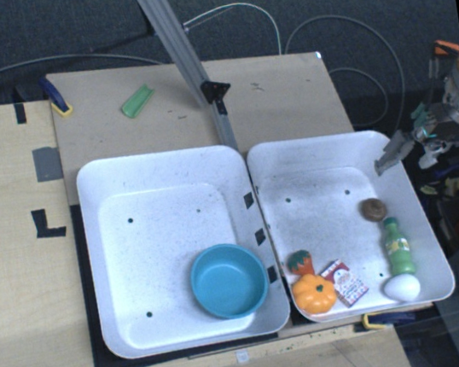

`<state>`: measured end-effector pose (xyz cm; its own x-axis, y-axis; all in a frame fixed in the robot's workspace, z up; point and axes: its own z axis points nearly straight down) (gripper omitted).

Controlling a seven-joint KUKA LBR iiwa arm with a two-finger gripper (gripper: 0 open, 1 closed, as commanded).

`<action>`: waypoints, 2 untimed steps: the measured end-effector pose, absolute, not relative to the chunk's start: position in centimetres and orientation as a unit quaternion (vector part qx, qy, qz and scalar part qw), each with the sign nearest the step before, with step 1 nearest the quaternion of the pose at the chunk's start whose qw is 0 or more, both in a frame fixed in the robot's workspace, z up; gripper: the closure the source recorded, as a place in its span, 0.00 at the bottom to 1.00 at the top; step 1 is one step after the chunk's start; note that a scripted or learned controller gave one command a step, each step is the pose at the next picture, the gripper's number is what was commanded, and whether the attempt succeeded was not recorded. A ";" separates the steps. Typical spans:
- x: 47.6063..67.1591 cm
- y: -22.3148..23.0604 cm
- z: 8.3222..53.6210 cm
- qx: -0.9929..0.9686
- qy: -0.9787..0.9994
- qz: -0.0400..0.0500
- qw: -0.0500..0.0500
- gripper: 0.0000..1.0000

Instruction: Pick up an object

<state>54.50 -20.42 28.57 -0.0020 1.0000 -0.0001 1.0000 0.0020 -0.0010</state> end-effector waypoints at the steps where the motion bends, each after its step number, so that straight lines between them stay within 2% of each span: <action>1: 54.5 -20.4 28.6 -0.706 -0.708 0.000 0.000 0.00; 2: 54.9 -20.2 24.1 -0.707 -0.708 0.002 0.002 0.00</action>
<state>54.88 -20.23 24.13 -0.0016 1.0000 0.0003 1.0000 0.0016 -0.0055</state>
